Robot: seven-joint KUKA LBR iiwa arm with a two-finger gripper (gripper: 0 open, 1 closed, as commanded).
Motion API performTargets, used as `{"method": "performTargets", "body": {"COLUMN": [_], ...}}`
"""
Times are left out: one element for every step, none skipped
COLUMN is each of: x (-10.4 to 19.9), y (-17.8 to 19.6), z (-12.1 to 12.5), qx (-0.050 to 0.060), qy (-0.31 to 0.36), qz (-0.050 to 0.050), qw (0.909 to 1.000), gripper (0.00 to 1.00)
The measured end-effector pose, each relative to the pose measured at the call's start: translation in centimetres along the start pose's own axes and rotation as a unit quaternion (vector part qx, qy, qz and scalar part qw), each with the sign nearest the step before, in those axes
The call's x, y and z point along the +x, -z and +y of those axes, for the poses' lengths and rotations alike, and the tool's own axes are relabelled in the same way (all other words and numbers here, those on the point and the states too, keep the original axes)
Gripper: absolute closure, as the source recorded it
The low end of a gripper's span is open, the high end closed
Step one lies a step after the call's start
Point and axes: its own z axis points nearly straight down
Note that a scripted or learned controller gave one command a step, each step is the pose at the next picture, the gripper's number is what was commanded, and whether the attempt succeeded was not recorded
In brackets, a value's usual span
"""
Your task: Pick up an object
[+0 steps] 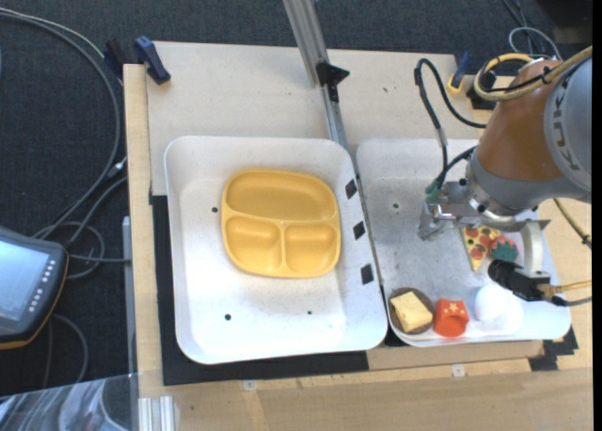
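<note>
The arm (527, 128) reached in over the right bin (400, 184), with the gripper (435, 222) low above the bin floor. Whether the jaws were apart or together could not be told; the wrist hid most of them and the visible part was too small. Nothing showed between them, so no grasp could be claimed.

Step in hand, as a judgement: approach, still before any pick. No object sat under the jaws, just bare speckled floor. Candidates all lay to the near side of the jaws and toward the arm: a pizza slice (480, 243) just beside them, with a small green piece (506, 252) touching its far edge, then a yellow block (410, 311), a red block (451, 318) and a white ball (496, 307) along the near wall, well apart from the jaws. The yellow and red blocks sat close together, nearly touching.

The left bin (188, 231) held a yellow divided plate (280, 222), far from the jaws.

Next move probably called for shifting toward the pizza slice, the nearest target, then descending and closing. It lay flat, so a clean pinch looked hard.
</note>
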Motion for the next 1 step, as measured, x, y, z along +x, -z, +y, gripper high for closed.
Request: {"method": "performTargets", "body": {"x": [-0.54], "y": [5.85], "z": [-0.57], "qx": [0.000], "qy": [0.000], "qz": [0.000], "qw": [1.0000], "gripper": [1.00]}}
